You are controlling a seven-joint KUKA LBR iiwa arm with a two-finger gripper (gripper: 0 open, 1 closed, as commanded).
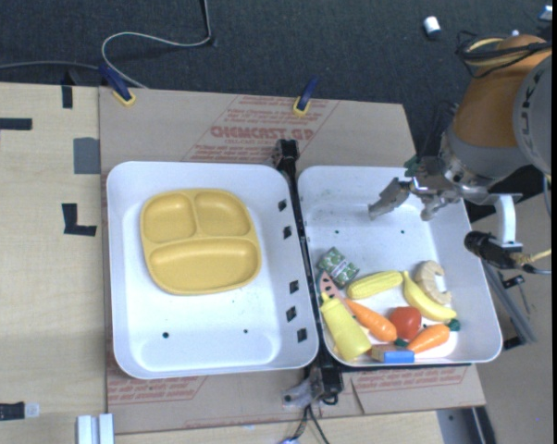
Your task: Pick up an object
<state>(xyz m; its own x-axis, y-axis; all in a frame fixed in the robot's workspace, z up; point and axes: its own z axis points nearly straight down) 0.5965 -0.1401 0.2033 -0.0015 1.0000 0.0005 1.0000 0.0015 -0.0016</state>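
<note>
gripper (410, 200) spread wide and empty above the right bin (352, 188) back half; toy banana (425, 299) near the front. best lowered straight over it, fingers straddling its narrow width.

From my station the feed reads bright and evenly lit from above, with the two white bins (204, 350) nearly blown out and only faint, soft shadows inside their rims. The yellow divided plate (201, 240) in the left bin carries a mild sheen. I see soft focus overall, and the dark floor beyond the bins loses detail.
</note>
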